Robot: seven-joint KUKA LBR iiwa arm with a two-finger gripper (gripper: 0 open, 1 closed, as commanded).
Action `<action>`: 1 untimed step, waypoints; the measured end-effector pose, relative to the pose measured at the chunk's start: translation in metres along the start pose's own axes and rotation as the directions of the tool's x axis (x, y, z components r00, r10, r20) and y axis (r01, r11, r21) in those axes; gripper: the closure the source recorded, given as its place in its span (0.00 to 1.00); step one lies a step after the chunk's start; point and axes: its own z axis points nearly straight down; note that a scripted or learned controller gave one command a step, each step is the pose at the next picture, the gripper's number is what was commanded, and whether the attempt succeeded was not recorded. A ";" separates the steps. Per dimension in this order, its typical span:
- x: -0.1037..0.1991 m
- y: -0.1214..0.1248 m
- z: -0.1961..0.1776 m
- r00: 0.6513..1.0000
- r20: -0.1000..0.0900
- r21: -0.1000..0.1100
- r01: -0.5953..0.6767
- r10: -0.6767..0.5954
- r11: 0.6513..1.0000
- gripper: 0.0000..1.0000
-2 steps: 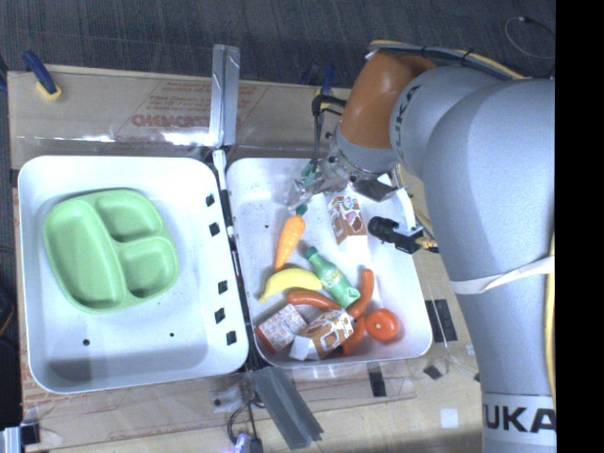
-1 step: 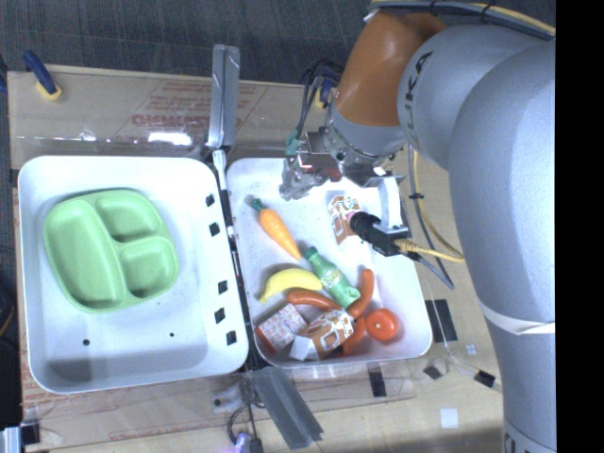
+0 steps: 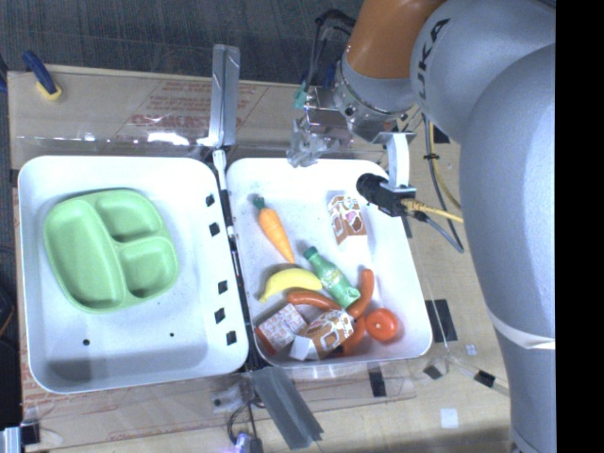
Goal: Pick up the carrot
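Note:
The orange carrot (image 3: 275, 231) with a green top lies slanted in the left part of the right bin (image 3: 401, 253), apart from the other food. My gripper (image 3: 306, 147) hangs over the bin's far rim, above and to the right of the carrot, with nothing visibly between its translucent fingers. The carrot is fully in sight.
A green divided plate (image 3: 111, 247) sits in the left bin (image 3: 57, 347). The right bin also holds a small carton (image 3: 347, 217), a green bottle (image 3: 330, 275), a banana (image 3: 289, 282), a tomato (image 3: 381, 325), sausages and snack boxes clustered at its near end. A metal divider (image 3: 224, 92) stands between the bins.

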 end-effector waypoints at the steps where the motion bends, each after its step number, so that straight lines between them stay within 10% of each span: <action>1: 0.000 0.000 0.000 1.000 0.000 0.000 0.000 0.000 1.000 0.00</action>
